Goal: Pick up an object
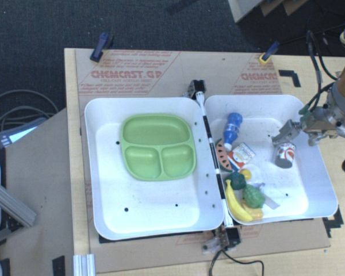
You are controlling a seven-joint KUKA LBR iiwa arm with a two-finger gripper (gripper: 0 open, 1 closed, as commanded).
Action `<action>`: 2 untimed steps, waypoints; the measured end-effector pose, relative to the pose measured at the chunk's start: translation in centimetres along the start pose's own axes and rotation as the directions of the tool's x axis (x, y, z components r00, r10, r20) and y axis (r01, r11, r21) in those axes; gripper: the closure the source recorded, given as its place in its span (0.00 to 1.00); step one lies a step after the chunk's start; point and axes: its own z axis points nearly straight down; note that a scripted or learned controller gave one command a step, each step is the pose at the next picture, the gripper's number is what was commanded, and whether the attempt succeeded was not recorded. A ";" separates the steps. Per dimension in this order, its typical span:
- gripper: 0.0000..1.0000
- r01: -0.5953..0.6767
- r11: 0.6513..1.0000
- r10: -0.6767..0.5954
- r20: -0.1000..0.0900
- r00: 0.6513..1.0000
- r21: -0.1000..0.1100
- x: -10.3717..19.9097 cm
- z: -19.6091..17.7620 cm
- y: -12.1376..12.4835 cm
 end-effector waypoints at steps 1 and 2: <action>0.00 -0.001 1.000 0.001 -0.001 1.000 0.002 -4.2 13.5 2.2; 0.00 0.000 1.000 0.000 0.000 1.000 -0.001 -5.3 17.4 4.6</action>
